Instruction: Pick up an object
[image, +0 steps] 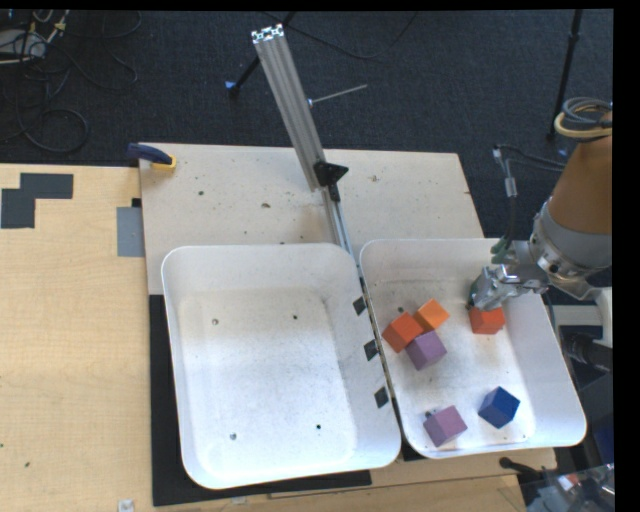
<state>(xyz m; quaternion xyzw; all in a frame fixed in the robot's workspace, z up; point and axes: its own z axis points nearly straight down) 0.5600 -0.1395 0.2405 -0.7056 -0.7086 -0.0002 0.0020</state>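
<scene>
Purple cube (444, 424) near right bin (560, 385) front edge, blue cube (499, 406) beside; second purple (426, 350), two orange (404, 329) mid-bin. Red cube (487, 320) right below gripper (488, 293), grip state unclear. Left bin (200, 300) beside it, dark carpet (400, 60) behind bench.

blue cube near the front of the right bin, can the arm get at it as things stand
Probably yes. The blue cube sits apart from the purple cube beside it, nothing lies over it, and the gripper hovers in the same bin near the red-orange cube.

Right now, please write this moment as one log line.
gripper: over right bin | touching red block | hold unconfirmed | five other blocks loose
</scene>
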